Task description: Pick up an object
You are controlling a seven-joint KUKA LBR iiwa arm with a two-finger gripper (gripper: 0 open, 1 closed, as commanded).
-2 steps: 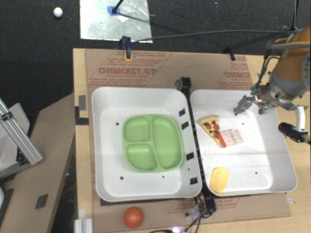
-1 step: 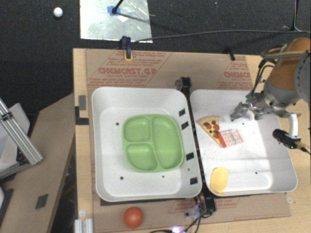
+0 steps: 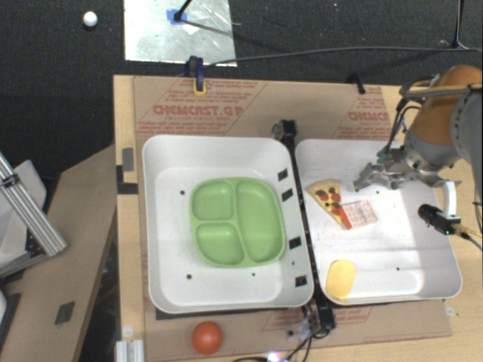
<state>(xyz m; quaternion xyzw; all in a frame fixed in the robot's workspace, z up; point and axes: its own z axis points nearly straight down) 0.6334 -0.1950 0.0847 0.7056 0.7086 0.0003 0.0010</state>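
In the right bin (image 3: 445,277), the pizza slice (image 3: 326,195) lies just left of the empty, spread-fingered gripper (image 3: 375,176)

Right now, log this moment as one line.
claw: above right bin, holding nothing | pizza slice, red packet, yellow piece: in right bin | green tray: left bin
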